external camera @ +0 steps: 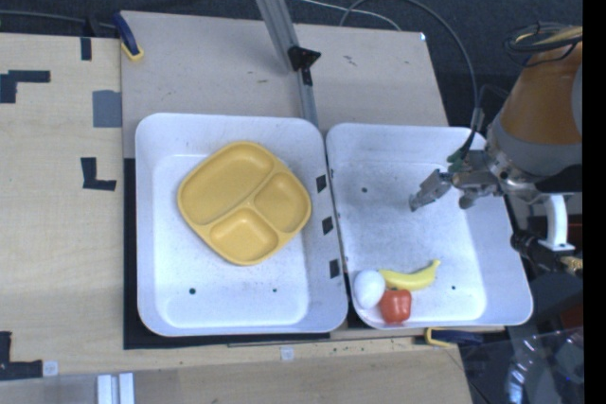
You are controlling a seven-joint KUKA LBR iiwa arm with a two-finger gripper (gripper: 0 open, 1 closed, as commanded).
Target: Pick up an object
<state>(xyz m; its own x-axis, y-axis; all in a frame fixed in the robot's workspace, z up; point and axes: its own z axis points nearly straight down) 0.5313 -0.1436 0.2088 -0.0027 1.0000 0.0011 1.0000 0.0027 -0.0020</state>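
Two white bins [151,298] on the worktop [218,61], one yellow divided plate [244,202], one banana [412,276], one white egg [368,286], one red pepper [397,305], one arm [540,114].

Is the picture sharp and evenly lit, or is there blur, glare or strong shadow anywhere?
Camera view: light is even and soft, no hard glare on the white bins; the yellow divided plate, banana, white egg-like ball and red item read clearly; the gripper looks slightly soft, and the lower right corner is dark and blurry.
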